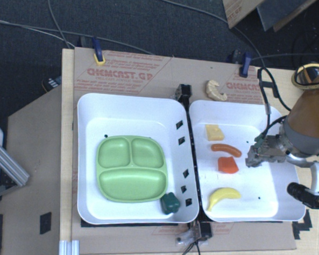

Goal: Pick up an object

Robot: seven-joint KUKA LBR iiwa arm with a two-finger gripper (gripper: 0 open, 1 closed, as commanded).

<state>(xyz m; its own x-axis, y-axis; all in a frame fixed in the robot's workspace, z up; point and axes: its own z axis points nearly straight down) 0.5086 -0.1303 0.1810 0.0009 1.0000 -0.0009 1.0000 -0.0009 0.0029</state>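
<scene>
Dk-green lump (170, 203) by smooth plastic tray (131, 168); curved yellow banana (222, 197).

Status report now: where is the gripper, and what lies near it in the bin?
Gripper low over right bin, nothing seen between fingers. Orange block and sausage just beside it, both lying free. Banana, cheese wedge farther off.

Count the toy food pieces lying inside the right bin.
4: a yellow cheese wedge at the back, a sausage below it, an orange-red block next, and a banana nearest the front. The gripper may hide more.
</scene>
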